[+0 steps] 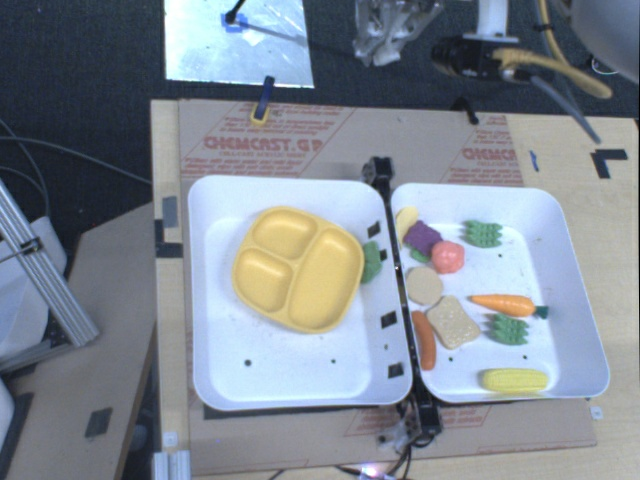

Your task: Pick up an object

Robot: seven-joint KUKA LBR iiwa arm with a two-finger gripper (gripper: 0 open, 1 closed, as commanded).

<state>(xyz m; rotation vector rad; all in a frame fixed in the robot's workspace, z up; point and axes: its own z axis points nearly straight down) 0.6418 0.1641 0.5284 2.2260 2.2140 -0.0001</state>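
Two white bins sit side by side on the counter (170,298). Left bin (230,368) carries a yellow divided plate (298,268), with a green toy (372,262) tucked at its right edge. Right bin (570,298) holds play food: purple grapes (421,237), a red tomato (448,257), a bread slice (453,321), a sausage (425,339), a carrot (503,304) and corn (514,379). Above the bins, well apart, the gripper (385,38) hangs with nothing between its jaws; open or closed, I cannot tell.
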